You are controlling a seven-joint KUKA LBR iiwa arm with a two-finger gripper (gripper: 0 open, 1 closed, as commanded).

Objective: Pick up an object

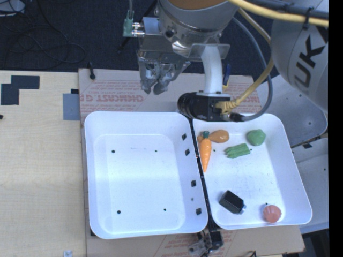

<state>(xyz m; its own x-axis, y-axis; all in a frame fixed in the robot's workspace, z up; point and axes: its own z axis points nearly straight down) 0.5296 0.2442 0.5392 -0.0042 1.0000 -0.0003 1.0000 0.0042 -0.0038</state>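
Five objs: all lying in right bin (pixel 289 159), none lifted.
Carrot (pixel 204 153): by the divider, nearest pick.
Gripper (pixel 157 84): up behind left bin (pixel 96 143), fingers near-closed on nothing.
Left: descend, grasp, lift.

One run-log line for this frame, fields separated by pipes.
gripper raised behind left bin, holding nothing | right bin: carrot, black block, pink ball | pick not begun

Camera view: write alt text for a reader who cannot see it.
A grey arm's gripper hangs above the far edge of the left bin, holding nothing. The right bin holds a carrot, an orange piece, two green pieces, a black block and a pink ball.
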